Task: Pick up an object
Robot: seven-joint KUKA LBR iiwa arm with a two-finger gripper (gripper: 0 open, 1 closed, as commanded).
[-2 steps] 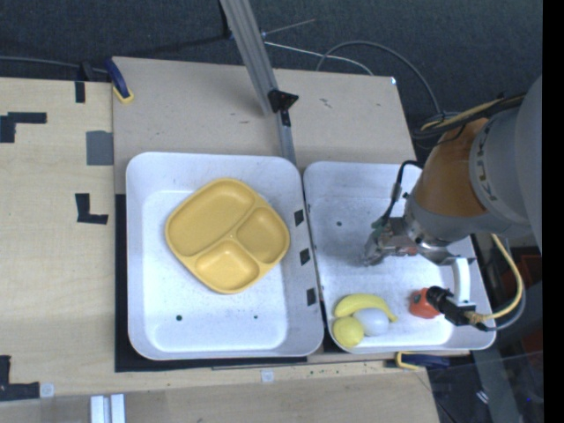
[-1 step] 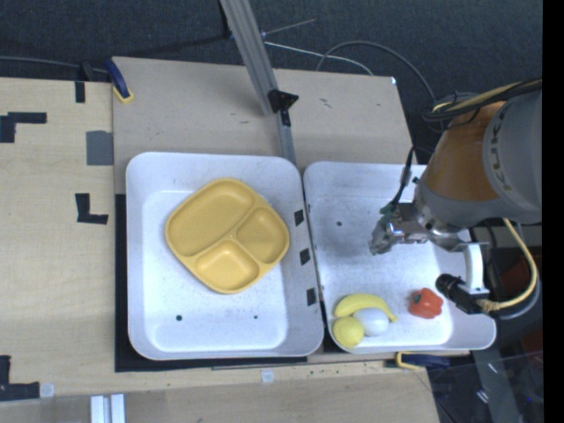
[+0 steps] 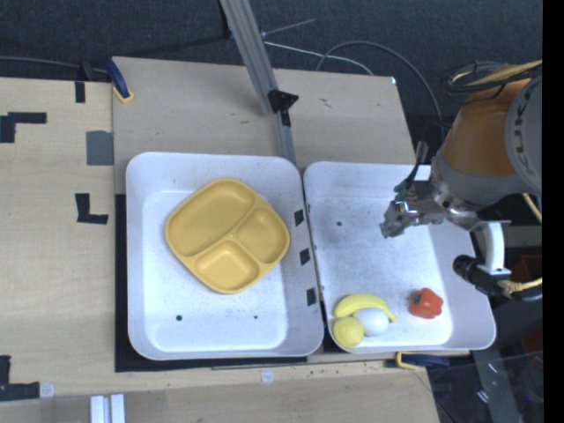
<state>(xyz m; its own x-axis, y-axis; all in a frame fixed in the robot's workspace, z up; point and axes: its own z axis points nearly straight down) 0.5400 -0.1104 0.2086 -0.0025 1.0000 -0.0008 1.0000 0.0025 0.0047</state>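
Arm: the grey KUKA arm with its orange band (image 3: 480, 139) reaches in over the right edge of the right bin, wrist bent toward the bin's middle.
Gripper: the two-finger metal gripper (image 3: 394, 222) hangs above the bare floor of the right bin, near its centre and toward the far half; whether it is spread or pressed together cannot be told from this slant, and nothing shows between its tips.
Right bin: the shallow white plastic bin (image 3: 352, 183) carries four small things along its near edge.
Yellow banana: a curved yellow toy banana (image 3: 359, 303) lies at the near left corner of the right bin.
Yellow ball: a round yellow lemon-like piece (image 3: 348, 331) sits just beside it, touching the corner wall.
White egg: a small white egg-shaped piece (image 3: 376, 322) rests against the banana.
Red pepper: a small red toy pepper (image 3: 426, 303) lies apart, toward the near right corner.
Left bin: the second shallow white bin (image 3: 145, 324) holds a yellow three-compartment plastic plate (image 3: 227, 234) at its middle.
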